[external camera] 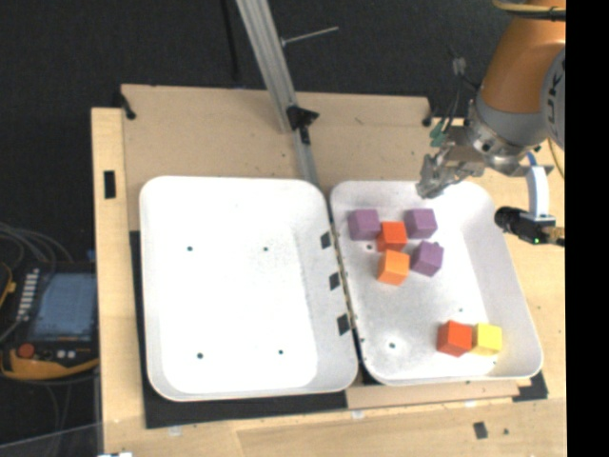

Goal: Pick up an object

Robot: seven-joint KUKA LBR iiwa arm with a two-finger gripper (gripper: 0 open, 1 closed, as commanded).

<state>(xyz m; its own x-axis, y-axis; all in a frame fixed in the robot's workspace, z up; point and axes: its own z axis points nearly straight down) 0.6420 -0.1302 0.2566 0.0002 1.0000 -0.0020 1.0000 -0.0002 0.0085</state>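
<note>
My gripper (430, 187) hangs over the far edge of the right bin (504, 284), just above and a little right of a purple cube (420, 223). Nothing shows between its fingers. A cluster sits in the bin's upper half: a purple cube (363, 224) at the left, an orange cube (392, 235), another orange cube (392, 267) below it, and a third purple cube (428, 257). Near the bin's front right an orange cube (456, 337) touches a yellow cube (488, 338).
The left bin (233, 284) lies beside the right one, with small black clips along the shared edge. A slanted metal pole (271, 60) rises behind the bins. A device with cables (57, 312) sits off the bench at the left.
</note>
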